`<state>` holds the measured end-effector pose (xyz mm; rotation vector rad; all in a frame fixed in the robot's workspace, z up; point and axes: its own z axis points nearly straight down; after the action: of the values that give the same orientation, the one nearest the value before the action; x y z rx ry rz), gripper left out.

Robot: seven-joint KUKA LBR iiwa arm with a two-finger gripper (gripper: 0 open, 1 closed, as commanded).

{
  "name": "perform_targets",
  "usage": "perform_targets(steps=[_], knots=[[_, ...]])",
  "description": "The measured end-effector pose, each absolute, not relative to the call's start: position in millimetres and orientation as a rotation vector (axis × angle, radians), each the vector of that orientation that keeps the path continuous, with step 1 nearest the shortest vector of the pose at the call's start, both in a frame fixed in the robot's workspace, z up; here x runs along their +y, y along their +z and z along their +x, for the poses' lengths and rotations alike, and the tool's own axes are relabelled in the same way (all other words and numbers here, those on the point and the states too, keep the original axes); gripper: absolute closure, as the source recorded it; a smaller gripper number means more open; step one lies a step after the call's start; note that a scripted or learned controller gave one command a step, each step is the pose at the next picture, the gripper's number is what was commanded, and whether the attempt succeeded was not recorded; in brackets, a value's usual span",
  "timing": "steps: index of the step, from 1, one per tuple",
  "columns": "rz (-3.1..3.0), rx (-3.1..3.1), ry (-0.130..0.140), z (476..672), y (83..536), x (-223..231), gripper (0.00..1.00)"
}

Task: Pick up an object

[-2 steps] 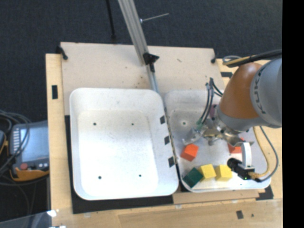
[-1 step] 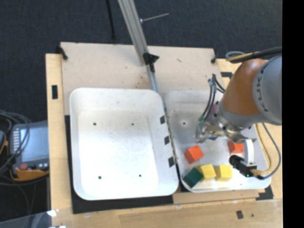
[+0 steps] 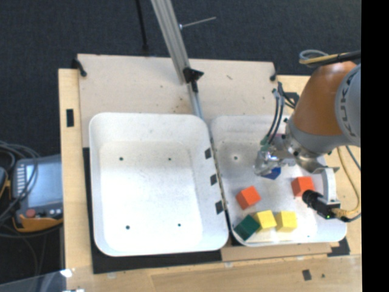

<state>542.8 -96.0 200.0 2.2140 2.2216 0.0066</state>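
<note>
My gripper (image 3: 266, 164) hangs over the middle of the right bin (image 3: 234, 140), under the grey and orange wrist. A small blue block (image 3: 275, 174) peeks out just below and right of the gripper tip, touching or very close to it; most of the block is hidden. An orange block (image 3: 248, 197) lies in front of the gripper to the left. Another orange block (image 3: 302, 186) lies to the right, beside the arm.
Two yellow blocks (image 3: 265, 219) (image 3: 287, 221) and a green block (image 3: 247, 227) sit along the right bin's front edge. The left bin (image 3: 103, 163) stands beside it. A slanted metal rail (image 3: 173, 35) rises behind the bins.
</note>
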Motion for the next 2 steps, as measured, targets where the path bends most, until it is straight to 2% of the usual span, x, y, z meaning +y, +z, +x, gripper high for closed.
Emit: perform_targets(steps=[1,2], knots=[[2.215,2.224,0.004,544.1,212,-97,1.00],[2.212,2.228,0.006,536.2,228,-46,1.00]])
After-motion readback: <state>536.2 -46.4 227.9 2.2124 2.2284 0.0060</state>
